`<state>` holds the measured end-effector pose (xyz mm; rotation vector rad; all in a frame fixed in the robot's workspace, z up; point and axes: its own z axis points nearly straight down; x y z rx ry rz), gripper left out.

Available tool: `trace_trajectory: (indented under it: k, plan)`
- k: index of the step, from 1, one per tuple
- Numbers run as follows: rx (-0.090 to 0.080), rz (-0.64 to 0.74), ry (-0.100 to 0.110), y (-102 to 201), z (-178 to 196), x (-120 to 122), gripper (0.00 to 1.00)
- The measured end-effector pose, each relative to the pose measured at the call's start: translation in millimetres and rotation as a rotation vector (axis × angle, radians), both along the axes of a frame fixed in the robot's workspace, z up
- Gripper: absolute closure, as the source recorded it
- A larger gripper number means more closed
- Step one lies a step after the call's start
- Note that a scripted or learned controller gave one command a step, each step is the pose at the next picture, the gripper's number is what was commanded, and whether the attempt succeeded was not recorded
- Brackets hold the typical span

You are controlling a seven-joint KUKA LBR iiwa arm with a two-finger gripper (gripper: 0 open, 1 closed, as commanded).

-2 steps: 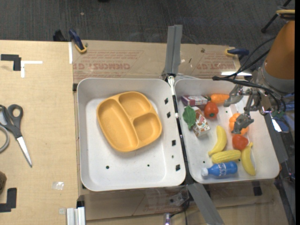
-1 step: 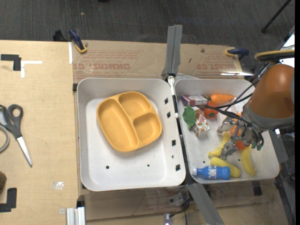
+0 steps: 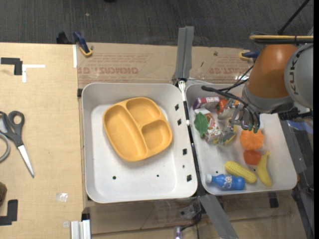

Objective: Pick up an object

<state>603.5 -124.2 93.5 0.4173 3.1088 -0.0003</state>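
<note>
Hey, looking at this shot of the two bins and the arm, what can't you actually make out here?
- Gripper, camera view: the arm's wrist and cables cover it, so open or shut is unclear.
- Pile of packets beneath it: too jumbled and small to name each.
- Blue bottle label: too small to read.
- Scissors at the left edge: one handle loop is cut off.
- Right bin: its far corner lies under the arm.

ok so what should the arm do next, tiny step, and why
Probably a short, straight descent. The tool hangs over the right bin above the crinkled wrapper, with nothing visibly between its fingers. The orange toy crowds it on one side and the green toy lies just beyond the wrapper, so drifting sideways risks nudging those instead.
</note>
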Motion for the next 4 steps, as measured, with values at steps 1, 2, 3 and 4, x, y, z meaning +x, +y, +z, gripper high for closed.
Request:
trace_trajectory:
  k: [1,2,3,4]
  plan:
    - [0.0,-0.063,0.002,24,0,10,0.0]
    - [0.0,-0.037,0.003,30,-1,-17,0.0]
    - [0.0,-0.064,0.004,26,-2,-24,0.0]
    - [0.0,-0.068,0.0,24,0,-2,0.0]
